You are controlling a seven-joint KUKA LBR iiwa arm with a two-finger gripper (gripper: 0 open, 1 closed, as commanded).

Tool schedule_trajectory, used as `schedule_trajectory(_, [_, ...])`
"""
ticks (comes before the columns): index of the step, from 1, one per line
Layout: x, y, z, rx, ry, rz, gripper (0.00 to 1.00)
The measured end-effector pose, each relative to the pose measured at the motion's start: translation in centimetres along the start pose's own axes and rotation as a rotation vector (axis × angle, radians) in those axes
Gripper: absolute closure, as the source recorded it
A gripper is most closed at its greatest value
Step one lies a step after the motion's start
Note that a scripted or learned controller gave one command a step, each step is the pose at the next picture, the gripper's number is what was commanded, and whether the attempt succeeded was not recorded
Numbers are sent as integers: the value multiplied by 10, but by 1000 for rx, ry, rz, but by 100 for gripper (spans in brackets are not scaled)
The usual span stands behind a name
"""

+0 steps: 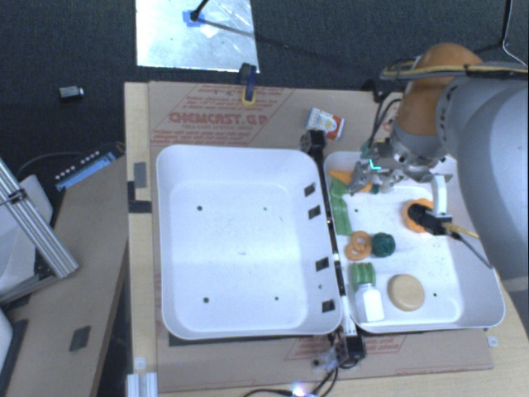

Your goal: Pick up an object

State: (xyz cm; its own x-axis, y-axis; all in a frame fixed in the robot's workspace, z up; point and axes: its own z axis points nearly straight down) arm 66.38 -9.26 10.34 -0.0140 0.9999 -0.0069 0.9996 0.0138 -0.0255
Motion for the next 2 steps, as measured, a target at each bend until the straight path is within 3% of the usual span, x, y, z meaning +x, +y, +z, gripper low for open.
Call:
schedule_trajectory(1, [-1,0,-11,2,-1,-2,100])
schedule_trajectory(2, [-1,0,-11,-1,-2,-5,0])
